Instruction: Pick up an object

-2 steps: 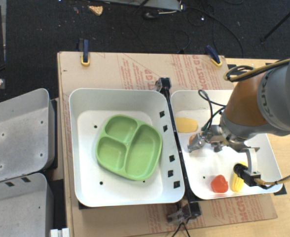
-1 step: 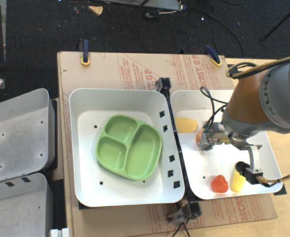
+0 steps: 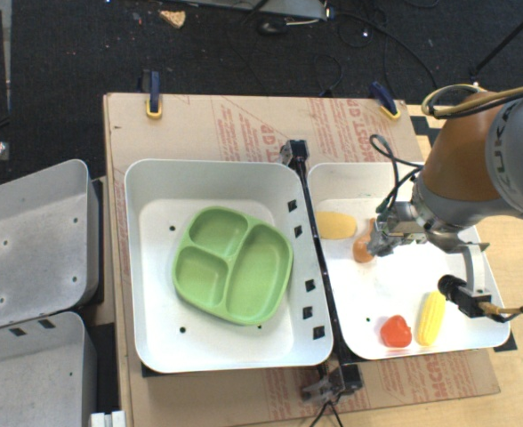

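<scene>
While the gripper (image 3: 374,241) sits low at centre-right of the frame, right by a small orange-brown object (image 3: 363,252), can't tell how wide it's open or whether it has anything. To grab well: centre over that piece and close squarely, w/o nudging the smooth yellow oval (image 3: 336,226) just beside it. Lower right: glossy red piece (image 3: 396,331), ribbed yellow corn (image 3: 430,318); left bin (image 3: 155,327) has a green 3-compartment plastic plate (image 3: 233,264).

plate (image 3: 233,265) in left bin (image 3: 146,238)

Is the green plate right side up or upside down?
Right side up. The green plate in the left bin shows its three hollow sections facing up.
</scene>
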Available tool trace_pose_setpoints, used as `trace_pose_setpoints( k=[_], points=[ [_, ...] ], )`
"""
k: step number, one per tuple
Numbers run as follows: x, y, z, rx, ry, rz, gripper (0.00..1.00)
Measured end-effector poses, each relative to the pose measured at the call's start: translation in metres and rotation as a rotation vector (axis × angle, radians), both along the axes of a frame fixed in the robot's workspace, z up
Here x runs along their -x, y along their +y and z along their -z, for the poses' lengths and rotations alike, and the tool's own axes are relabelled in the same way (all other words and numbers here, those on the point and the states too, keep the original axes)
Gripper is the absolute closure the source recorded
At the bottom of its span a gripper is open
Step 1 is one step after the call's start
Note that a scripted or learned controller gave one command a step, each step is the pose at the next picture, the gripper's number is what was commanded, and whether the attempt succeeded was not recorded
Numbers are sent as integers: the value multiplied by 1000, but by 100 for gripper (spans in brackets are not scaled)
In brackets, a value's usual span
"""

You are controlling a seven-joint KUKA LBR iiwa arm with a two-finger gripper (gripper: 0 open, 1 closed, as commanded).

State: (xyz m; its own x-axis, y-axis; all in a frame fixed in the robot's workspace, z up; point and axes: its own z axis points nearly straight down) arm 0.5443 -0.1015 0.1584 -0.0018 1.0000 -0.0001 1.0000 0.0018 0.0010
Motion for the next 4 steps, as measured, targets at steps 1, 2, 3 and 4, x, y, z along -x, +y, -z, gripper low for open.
trace_pose_setpoints(
  k=[1, 2, 3, 4],
  points=[
    [0, -9, -47, 1, -1, 2, 100],
    [-1, -10, -88, 1, -1, 0, 100],
    [15, 50, -83, -1, 3, -5, 100],
    [19, 111, -79, -1, 2, -5, 100]
  ],
)
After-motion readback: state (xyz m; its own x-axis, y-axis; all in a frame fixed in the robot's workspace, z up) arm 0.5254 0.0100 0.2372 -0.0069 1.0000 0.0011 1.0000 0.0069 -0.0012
